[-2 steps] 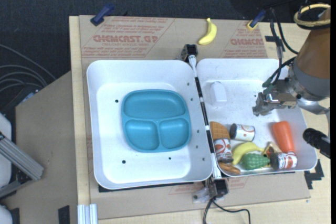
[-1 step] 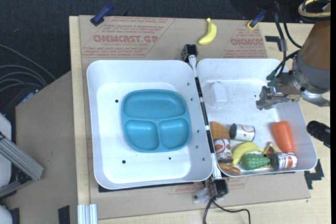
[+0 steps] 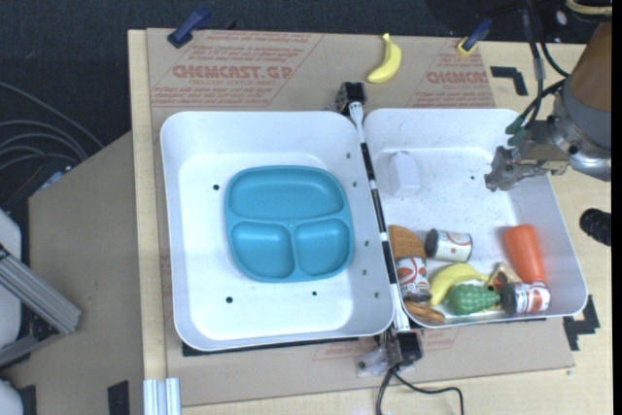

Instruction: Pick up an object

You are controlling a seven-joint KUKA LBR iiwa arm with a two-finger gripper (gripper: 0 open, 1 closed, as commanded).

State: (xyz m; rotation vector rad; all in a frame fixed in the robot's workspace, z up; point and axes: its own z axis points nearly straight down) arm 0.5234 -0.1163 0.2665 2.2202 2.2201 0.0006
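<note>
Toward the right edge of the frame, the claw hangs over the right bin, holding nothing; whether it is spread I cannot tell. Objects cluster lower right. The orange carrot lies apart from the rest: descend squarely over it, fingers straddling its width.

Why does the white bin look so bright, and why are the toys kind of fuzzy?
In the camera view, overhead light washes out the right bin, hiding its surface detail; the hand is soft-edged and slightly blurred; the small toys in the near corner are grainy, so the can labels can't be read; the blue plate stays evenly lit.
</note>
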